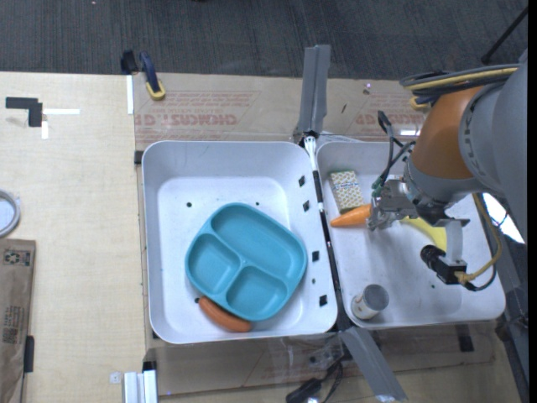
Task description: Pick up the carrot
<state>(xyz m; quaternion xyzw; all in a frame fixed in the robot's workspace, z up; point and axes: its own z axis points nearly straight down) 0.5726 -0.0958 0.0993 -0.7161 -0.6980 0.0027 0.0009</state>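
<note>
The orange carrot lies in the right bin, near its left wall, pointing left. My gripper is down at the carrot's thick right end and seems to touch it. The wrist and the orange-banded arm above hide where the two meet.
A speckled sponge lies just behind the carrot. A yellow object sits under the arm, and a small grey cup stands at the bin's front. The left bin holds a blue divided plate and a reddish sausage.
</note>
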